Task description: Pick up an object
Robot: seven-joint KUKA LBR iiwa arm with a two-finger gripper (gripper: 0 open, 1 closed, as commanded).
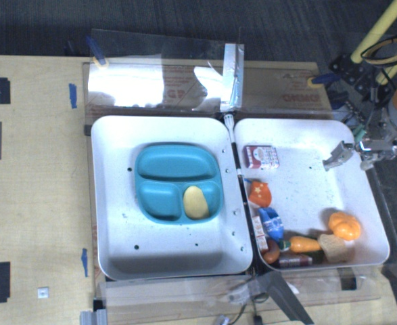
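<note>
small toys [299, 239] – heaped along right bin [306, 137] near edge

Even overhead light, fairly bright. Strong white glare on the clear panel [159, 80] behind the left bin [110, 181], washing out its surface. Both white bins read near blown-out; the right bin [306, 141] shows faint speckle. Soft shadow pools along the left bin's near inner wall. Dark floor [184, 5] at top is dim and grainy. Overall slightly soft focus; small items at the right bin's near edge blur together.
</note>
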